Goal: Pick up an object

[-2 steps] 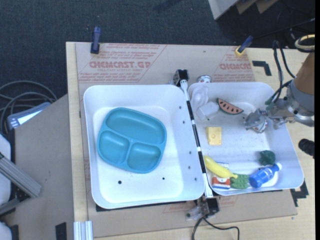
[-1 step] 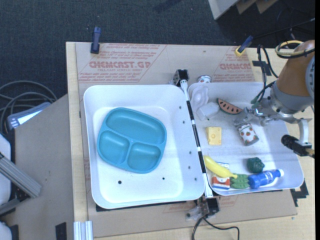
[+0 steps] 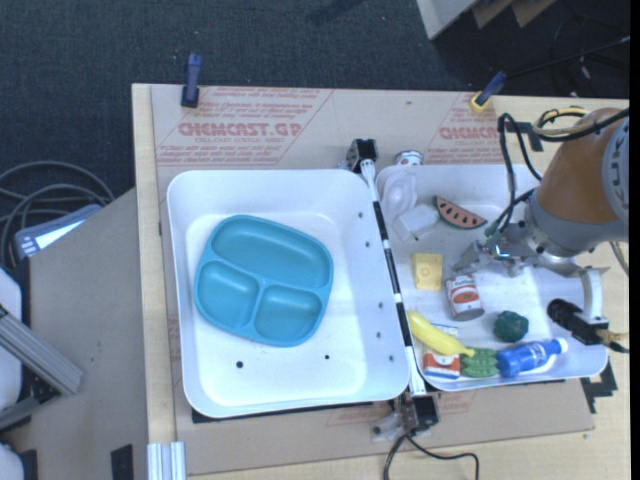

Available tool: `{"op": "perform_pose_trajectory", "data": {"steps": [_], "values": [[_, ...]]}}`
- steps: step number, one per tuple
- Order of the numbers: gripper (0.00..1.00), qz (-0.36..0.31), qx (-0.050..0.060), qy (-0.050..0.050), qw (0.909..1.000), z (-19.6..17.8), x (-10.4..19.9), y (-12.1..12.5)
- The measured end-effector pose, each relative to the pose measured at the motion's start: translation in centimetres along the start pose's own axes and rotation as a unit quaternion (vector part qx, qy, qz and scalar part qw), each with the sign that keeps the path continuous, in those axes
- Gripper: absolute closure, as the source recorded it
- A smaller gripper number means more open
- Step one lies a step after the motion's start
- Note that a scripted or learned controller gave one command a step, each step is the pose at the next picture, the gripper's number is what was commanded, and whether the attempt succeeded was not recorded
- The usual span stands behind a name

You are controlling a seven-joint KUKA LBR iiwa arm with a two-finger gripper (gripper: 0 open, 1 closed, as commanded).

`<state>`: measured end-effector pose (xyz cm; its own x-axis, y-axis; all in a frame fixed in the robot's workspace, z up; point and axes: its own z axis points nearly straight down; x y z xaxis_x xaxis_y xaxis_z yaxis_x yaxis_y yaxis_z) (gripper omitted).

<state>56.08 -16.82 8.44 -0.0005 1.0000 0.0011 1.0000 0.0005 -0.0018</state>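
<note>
Gripper low in right bin, just above small red-and-white can; finger opening cannot be told, nothing visibly held. Step: approach to grasp. Next move calls for descent centred on can, clear of yellow block at left.

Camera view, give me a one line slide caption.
Gripper hovers above a small can in the cluttered right bin; blue tray sits left.
</note>
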Motion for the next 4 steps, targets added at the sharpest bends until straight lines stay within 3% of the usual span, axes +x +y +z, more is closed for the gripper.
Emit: {"op": "perform_pose_trajectory", "data": {"steps": [1, 2, 3, 4], "values": [[0.00, 0.000, 0.000, 0.000, 1.0000, 0.0, 3.5, -4.8], [0.00, 0.001, -0.001, 0.000, 1.0000, 0.0, 3.6, -8.2], [1.00, 0.001, -0.002, -0.001, 1.0000, -1.0, 3.6, -8.1], [1.00, 0.000, -0.001, 0.000, 1.0000, -10.0, 11.5, -8.2]]}}
